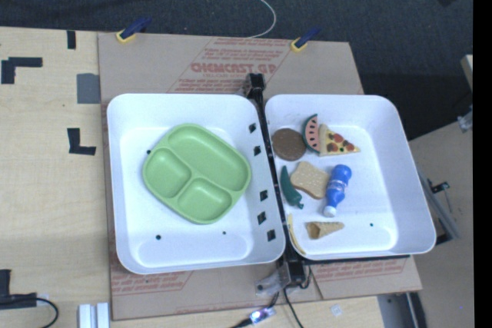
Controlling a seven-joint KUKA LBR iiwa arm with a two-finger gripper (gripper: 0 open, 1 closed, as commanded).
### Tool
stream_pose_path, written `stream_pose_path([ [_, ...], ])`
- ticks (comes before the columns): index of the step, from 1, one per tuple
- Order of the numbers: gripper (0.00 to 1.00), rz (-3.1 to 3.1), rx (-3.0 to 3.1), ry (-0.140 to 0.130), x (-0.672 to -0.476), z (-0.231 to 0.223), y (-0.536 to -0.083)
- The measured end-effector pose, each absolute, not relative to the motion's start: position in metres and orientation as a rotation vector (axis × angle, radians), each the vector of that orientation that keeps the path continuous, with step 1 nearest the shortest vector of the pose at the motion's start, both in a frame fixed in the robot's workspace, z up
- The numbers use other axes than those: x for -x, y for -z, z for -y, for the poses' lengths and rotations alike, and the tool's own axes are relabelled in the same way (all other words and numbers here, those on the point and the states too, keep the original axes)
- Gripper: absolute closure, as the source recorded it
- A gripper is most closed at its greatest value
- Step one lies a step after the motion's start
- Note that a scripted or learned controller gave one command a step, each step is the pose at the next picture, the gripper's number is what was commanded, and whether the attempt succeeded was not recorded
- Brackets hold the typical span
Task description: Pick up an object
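Camera view looks down on both bins, and whether the claw is apart or together, I cannot tell. Every small candidate sits in the right bin [378, 173], the one on the side the claw reaches in from.

Closest to that side lies the blue-and-white toy bottle [337, 190] on its side, and it looks to be touching the toy toast slice [310, 179]. That's the first worry: a round body on a smooth floor can roll away from a closing pinch, and a grab there may nudge the toast too.

Farther from the claw's side, the green toy pepper [290, 188] sits just beside the toast and near the wall shared by the bins. A descent there risks striking that wall or trapping two pieces together.

Up at the back, the toy watermelon slice [310, 133], toy pizza slice [337, 142] and brown disc [289, 144] crowd together. They look flat, so I'd expect the claw to scrape the floor or slide over them.

The tan wedge [324, 228] lies apart from the others, the cleanest target, though low as well. A pale piece [293, 233] hugs the shared wall and looks hard to get around.

Farthest away, the left bin [138, 242] holds a green divided plate [197, 173], probably too wide except at its rim. Both bins rest on cardboard [231, 65] over the bench [46, 188].
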State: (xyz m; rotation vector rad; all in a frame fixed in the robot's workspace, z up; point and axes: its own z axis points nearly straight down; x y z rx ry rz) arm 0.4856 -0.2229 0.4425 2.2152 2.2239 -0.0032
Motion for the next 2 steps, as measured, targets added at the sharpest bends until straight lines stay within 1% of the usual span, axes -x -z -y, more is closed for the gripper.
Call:
stream_pose_path([
  [2, 1.0, -2.226, -2.212, 0.005, -0.4868, 0.2223, -0.4622],
])
